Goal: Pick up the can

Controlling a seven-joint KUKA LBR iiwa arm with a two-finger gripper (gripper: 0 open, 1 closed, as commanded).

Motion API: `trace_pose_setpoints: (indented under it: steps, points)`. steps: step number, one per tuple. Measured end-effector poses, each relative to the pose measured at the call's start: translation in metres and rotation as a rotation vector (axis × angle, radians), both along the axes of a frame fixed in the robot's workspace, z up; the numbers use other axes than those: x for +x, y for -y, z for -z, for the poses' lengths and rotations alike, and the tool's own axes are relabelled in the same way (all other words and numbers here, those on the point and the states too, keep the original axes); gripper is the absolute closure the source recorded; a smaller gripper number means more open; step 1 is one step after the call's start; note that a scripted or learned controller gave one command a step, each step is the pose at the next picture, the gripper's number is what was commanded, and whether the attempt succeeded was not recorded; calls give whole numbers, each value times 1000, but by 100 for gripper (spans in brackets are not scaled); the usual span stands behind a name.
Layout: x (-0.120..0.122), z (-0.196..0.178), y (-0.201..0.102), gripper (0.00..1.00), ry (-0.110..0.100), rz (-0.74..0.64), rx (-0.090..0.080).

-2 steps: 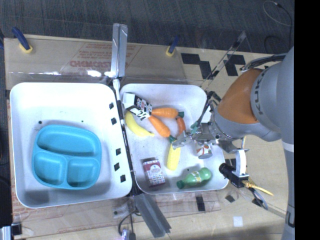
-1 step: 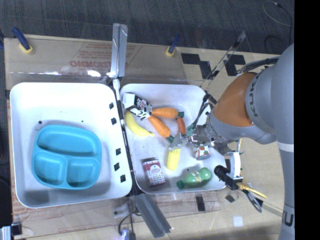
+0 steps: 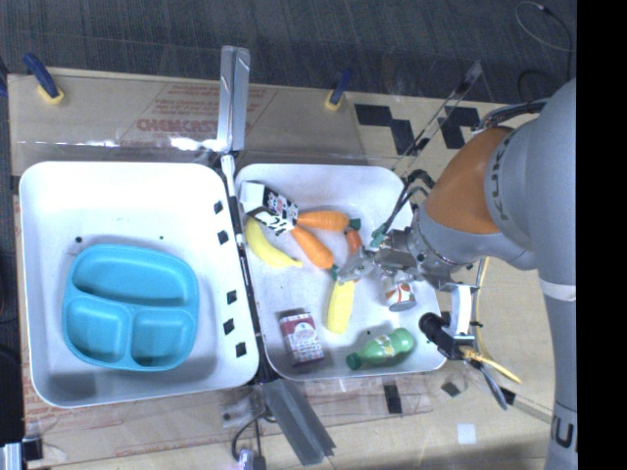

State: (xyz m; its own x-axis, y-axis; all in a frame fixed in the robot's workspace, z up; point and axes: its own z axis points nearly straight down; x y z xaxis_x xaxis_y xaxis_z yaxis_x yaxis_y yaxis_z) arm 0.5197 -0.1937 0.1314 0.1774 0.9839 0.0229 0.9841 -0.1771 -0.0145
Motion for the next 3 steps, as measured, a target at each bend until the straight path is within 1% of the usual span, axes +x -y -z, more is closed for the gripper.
trace_pose_setpoints:
  steps: [1, 2, 3]
  points:
    - [-34, -46, 6, 0, 3, 117, -23]
    - [-4, 27, 7, 0, 20, 141, -26]
    - [-23, 30, 2, 0, 27, 388, -24]
